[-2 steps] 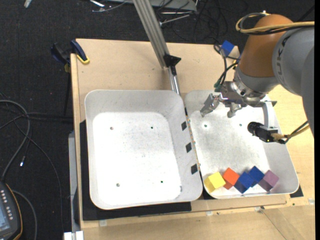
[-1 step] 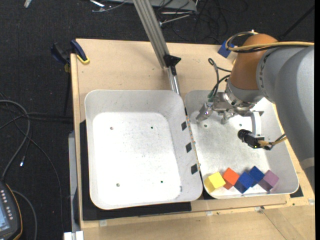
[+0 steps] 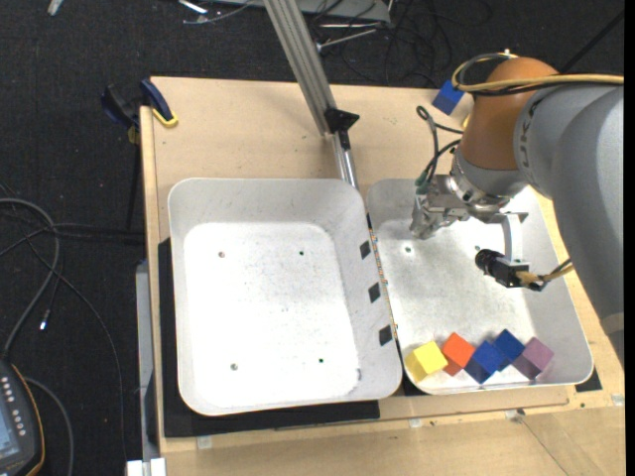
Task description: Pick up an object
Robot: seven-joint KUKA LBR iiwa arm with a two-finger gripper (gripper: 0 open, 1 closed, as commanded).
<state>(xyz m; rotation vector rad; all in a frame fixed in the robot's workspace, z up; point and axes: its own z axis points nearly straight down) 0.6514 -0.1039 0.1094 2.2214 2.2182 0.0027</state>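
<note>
Four small blocks lie in a row along the near edge of the right bin (image 3: 556, 296): a yellow block (image 3: 428, 360), an orange block (image 3: 457, 351), a blue block (image 3: 494, 355) and a purple block (image 3: 536, 357). My gripper (image 3: 427, 221) hangs low over the far left part of that bin, near its bare floor. It is well apart from the blocks, which lie toward the near edge. Nothing shows in the gripper. The orange wrist band (image 3: 501, 117) sits above it.
The left bin (image 3: 198, 196) stands beside the right one, with black clips along their shared wall. A slanted metal pole (image 3: 303, 53) crosses the bench's far side. A blue clamp (image 3: 149, 102) sits at the bench's far left corner.
</note>
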